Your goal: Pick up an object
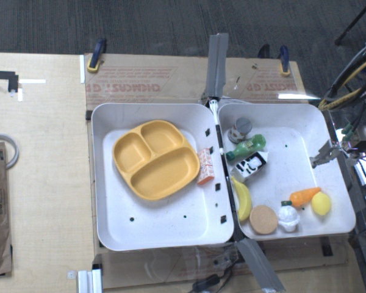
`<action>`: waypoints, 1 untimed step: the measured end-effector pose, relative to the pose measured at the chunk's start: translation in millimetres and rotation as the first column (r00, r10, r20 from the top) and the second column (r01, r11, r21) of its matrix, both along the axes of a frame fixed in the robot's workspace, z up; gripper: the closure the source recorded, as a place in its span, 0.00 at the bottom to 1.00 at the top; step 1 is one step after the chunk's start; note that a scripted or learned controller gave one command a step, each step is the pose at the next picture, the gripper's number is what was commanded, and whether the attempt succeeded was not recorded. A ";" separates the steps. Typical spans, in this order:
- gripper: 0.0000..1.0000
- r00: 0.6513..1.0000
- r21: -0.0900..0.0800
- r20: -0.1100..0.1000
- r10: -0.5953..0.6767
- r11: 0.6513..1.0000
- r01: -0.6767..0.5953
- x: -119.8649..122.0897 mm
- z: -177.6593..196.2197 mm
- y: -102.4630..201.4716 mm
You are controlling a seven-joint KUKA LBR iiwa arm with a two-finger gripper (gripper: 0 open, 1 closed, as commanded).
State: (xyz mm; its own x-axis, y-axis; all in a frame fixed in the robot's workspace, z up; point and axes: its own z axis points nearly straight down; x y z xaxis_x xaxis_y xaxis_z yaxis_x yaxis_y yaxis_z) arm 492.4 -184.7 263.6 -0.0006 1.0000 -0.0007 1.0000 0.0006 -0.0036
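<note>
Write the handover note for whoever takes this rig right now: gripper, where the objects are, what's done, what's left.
Gripper: at the right bin's right wall, nothing seen in it.
Right bin: green bottle, black-and-white box, banana, tan disc, white lump, carrot, lemon, grey piece.
Left bin: yellow divided plate, orange packet beside it.
Done: nothing picked.
Left: pick one object; the carrot and lemon lie nearest.
</note>
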 end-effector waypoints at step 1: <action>0.00 0.997 0.000 0.002 0.082 0.997 -0.082 0.6 -125.5 -16.4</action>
